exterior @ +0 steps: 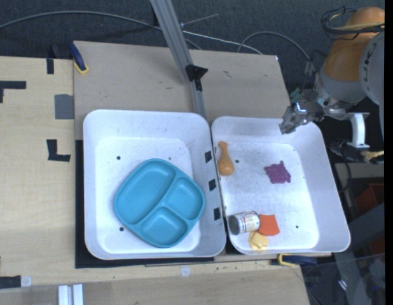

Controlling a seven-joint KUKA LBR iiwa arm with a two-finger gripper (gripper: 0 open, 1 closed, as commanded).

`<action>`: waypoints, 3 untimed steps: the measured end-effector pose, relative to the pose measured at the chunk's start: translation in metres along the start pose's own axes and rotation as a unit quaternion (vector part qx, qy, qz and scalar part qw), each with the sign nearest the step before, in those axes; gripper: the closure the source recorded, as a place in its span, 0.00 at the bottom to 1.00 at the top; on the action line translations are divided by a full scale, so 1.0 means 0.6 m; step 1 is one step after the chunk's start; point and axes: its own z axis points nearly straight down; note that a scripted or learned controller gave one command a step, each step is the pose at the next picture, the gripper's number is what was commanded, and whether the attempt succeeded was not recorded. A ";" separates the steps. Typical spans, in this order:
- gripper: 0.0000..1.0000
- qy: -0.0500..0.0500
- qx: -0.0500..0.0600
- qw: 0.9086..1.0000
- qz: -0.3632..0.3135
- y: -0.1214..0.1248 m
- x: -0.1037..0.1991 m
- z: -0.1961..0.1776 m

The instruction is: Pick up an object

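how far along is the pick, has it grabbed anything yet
Nothing looks picked yet. The gripper sits over the right bin's far rim, carrying nothing visible. The purple piece, can and orange pear-shaped toy all lie on the bin floor. Descent, grasp and lift remain.

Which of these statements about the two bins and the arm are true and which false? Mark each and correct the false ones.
1. The blue divided plate lies in the left bin. True.
2. The purple object lies on the plate. False: it lies on the floor of the right bin.
3. The gripper is above the right bin's far rim. True.
4. The small metal can stands upright in the left bin. False: it lies on its side in the right bin, beside an orange piece.
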 end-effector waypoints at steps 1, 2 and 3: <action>1.00 0.000 0.000 1.000 0.000 0.002 0.001 -0.064; 1.00 0.001 0.003 1.000 -0.002 -0.005 0.083 -0.046; 1.00 0.001 0.003 1.000 -0.002 -0.011 0.176 -0.030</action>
